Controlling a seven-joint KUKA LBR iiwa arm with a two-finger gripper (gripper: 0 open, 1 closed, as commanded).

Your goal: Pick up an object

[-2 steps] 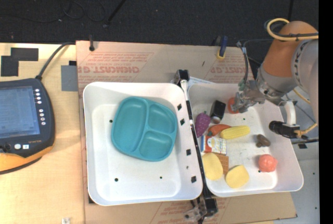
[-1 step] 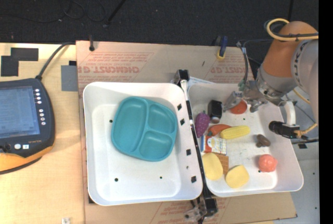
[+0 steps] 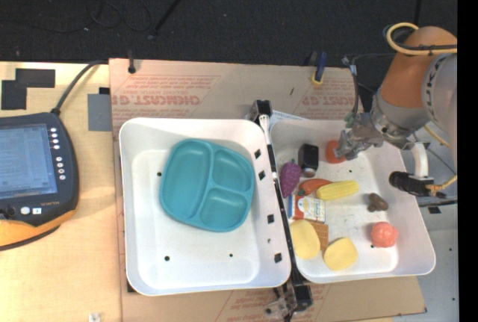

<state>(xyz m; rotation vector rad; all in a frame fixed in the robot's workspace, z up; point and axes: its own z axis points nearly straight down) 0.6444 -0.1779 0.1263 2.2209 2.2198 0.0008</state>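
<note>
My gripper (image 3: 348,143) hangs low over the far part of the right bin (image 3: 407,253), at the end of the grey arm with its orange band (image 3: 412,74). Right beside its tip, to the left, lies a small orange-red object (image 3: 333,153), partly hidden by the gripper. Whether they touch I cannot tell. Also in this bin are a black block (image 3: 308,158), a purple eggplant (image 3: 289,178), a corn cob (image 3: 337,190), a red piece (image 3: 312,184), a brown lump (image 3: 377,202), a pink-red ball (image 3: 384,234) and two yellow fruits (image 3: 340,254).
The left bin (image 3: 142,238) holds a teal divided plate (image 3: 208,184). A ridge with black clips (image 3: 275,193) separates the bins. A tablet (image 3: 30,163) lies on the bench at far left. A small printed packet (image 3: 309,208) sits between the corn and the yellow fruits.
</note>
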